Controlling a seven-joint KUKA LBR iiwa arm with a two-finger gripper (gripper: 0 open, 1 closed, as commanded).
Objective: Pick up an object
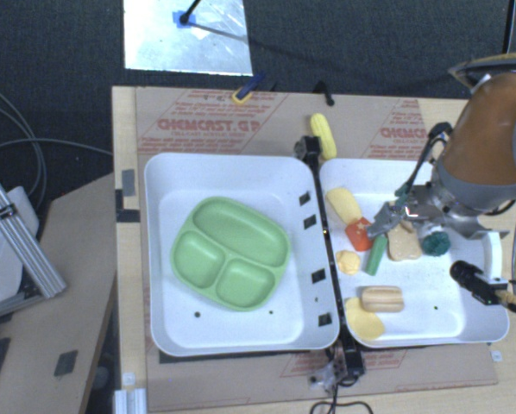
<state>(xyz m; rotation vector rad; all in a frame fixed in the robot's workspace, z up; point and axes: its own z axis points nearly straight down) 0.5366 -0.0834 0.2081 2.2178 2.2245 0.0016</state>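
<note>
Toy food pieces crowd the left half of the right bin point(478, 322): a yellow piece point(342, 203), an orange-red piece point(358, 234), a green stick point(376, 254), a tan slice point(403, 246), a bread roll point(381, 298) and a teal ball point(435, 245). Left of them, the left bin point(167, 317) carries a green divided plate point(230, 253), with bare floor around it. The hand point(386, 223) hangs over the orange-red piece and green stick, fingers narrow with nothing visibly between them; the right bin's lower right floor is bare.

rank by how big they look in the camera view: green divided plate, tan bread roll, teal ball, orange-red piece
1. green divided plate, by far the largest.
2. tan bread roll.
3. orange-red piece and teal ball look about alike; both are partly hidden by the gripper and arm, so I won't rank them.
</note>
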